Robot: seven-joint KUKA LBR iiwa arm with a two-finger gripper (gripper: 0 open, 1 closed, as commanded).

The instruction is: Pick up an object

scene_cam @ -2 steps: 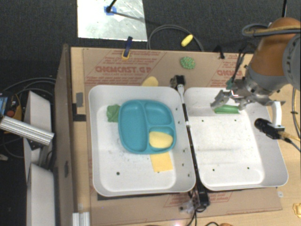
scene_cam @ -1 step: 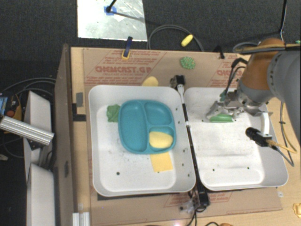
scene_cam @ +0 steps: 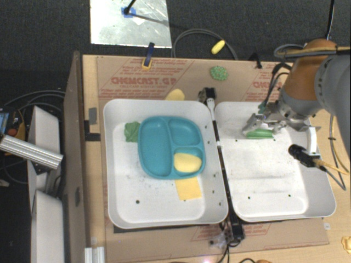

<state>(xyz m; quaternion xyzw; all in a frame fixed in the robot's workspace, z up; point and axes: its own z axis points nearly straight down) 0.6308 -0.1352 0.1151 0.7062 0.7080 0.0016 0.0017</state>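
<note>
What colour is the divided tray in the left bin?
Teal blue tray, seen in the camera view.

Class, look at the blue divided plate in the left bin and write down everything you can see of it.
The blue divided plate is teal, smooth and plastic-looking, with rounded corners and raised ridges splitting it into three compartments. It lies flat, right way up, in the left bin. A yellow lemon-like piece sits in its lower right compartment. A green leafy piece touches its left edge, and a flat yellow square lies at its lower edge.

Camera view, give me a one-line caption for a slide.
Gripper low over a green object in the right bin; blue tray with yellow piece in the left bin.
</note>
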